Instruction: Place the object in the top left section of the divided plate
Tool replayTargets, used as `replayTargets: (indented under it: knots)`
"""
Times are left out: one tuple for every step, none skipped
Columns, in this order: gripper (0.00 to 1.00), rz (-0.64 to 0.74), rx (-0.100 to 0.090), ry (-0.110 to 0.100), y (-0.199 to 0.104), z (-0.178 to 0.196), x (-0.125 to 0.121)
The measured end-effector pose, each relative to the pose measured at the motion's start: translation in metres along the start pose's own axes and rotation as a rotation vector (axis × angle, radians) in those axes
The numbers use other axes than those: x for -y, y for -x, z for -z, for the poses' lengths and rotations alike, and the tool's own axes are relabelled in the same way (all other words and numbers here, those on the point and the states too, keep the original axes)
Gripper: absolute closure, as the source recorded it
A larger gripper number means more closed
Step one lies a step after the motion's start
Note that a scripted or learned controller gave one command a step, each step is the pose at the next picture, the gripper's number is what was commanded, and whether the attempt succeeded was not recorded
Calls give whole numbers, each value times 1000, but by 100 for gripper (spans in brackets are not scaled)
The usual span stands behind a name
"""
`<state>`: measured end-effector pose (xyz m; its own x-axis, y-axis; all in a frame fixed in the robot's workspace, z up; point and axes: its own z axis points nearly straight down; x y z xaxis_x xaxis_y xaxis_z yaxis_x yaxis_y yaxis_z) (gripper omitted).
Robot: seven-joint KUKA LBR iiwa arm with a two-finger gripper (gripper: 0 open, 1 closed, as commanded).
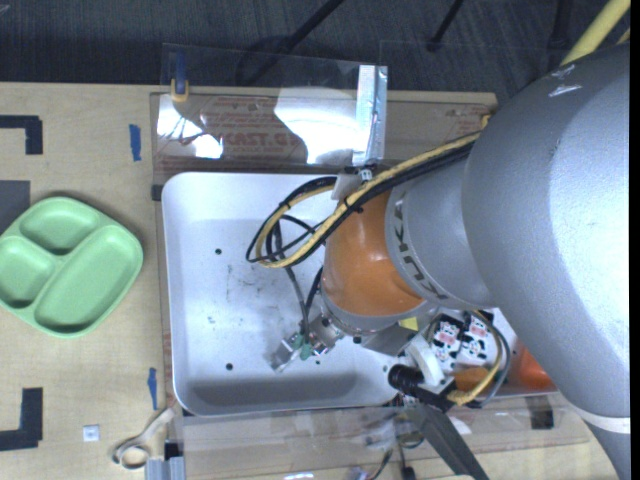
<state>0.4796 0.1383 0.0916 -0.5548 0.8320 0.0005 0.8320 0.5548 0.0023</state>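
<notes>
Fingers (290,350) low over white bin (200,268); green plate (68,265) on wooden bench (80,128).

Robotics lab, by the look: big grey arm (560,198) w/ orange band and loose cables over a white bin (200,268) on a plywood bench (80,118). Black and blue tape marks on bench, tripod legs (450,8) on dark carpet at far side.

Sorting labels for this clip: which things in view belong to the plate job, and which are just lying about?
Job:
- green divided plate
- gripper, low in the white bin
- small green-and-white object at its tip

Lying about:
- blue tape marks
- scissors
- clear plastic sheet
</notes>
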Motion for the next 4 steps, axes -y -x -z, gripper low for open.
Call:
replayTargets:
  knots:
    - [0, 437, 8, 9, -11, -1, -13]
    - [0, 276, 7, 7, 81, -2, -41]
    - [0, 16, 2, 0, 75, 93, -28]
    - [0, 66, 4, 9, 26, -2, -48]
